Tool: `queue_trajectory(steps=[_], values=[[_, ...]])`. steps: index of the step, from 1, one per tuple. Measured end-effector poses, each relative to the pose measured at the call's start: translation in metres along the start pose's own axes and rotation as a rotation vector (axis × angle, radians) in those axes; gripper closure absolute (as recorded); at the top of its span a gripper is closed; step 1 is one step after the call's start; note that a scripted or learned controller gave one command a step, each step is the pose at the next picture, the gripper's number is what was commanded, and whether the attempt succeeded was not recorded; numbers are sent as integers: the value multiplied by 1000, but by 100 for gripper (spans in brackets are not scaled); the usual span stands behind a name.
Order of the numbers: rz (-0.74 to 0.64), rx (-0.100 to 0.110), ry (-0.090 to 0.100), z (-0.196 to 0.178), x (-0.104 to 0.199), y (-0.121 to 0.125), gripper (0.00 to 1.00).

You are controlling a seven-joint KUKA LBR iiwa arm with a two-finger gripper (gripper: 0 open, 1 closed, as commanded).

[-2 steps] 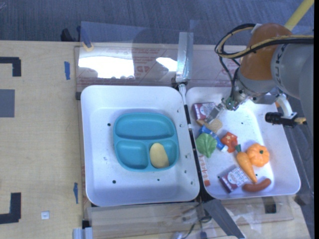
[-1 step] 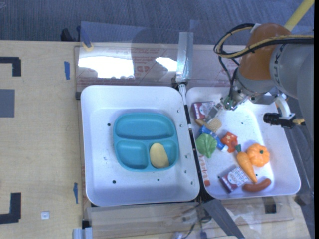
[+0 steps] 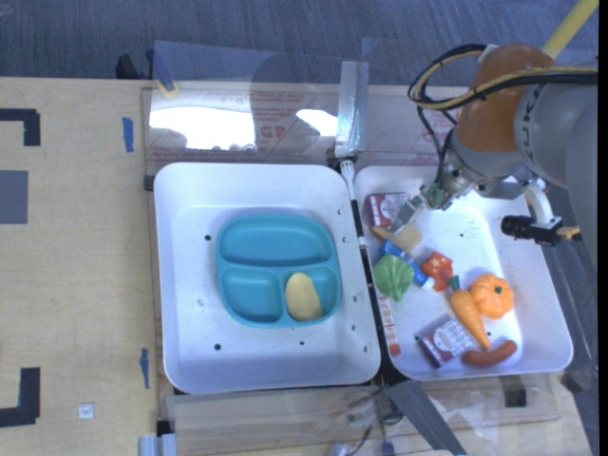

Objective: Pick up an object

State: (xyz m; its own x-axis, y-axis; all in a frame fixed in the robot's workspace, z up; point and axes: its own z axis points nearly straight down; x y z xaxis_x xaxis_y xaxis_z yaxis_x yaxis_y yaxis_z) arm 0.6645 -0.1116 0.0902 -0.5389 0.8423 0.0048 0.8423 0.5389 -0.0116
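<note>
My gripper (image 3: pixel 410 211) hangs over the back left part of the right bin (image 3: pixel 532 255), reaching down from the grey wrist with its orange band. Its tip is next to a dark red packet (image 3: pixel 383 206) and just above a tan bread-like piece (image 3: pixel 405 237). Nothing is visibly held. Other objects lie in the same bin: a green leafy toy (image 3: pixel 392 277), a small red piece (image 3: pixel 438 269), a carrot (image 3: pixel 466 317), an orange pumpkin-like fruit (image 3: pixel 493 294), a sausage (image 3: pixel 488 354) and a dark wrapped bar (image 3: pixel 441 342).
The left bin (image 3: pixel 185 255) holds a blue divided plate (image 3: pixel 275 245) with a yellow potato-like object (image 3: pixel 303 295) in its lower right compartment. A black cable loops above the wrist. A metal divider (image 3: pixel 351 122) stands behind the bins.
</note>
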Motion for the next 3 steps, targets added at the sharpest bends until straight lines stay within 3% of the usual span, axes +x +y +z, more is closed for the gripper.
queue_trajectory(steps=[3], values=[[81,-4,-2,0,4,3,0]])
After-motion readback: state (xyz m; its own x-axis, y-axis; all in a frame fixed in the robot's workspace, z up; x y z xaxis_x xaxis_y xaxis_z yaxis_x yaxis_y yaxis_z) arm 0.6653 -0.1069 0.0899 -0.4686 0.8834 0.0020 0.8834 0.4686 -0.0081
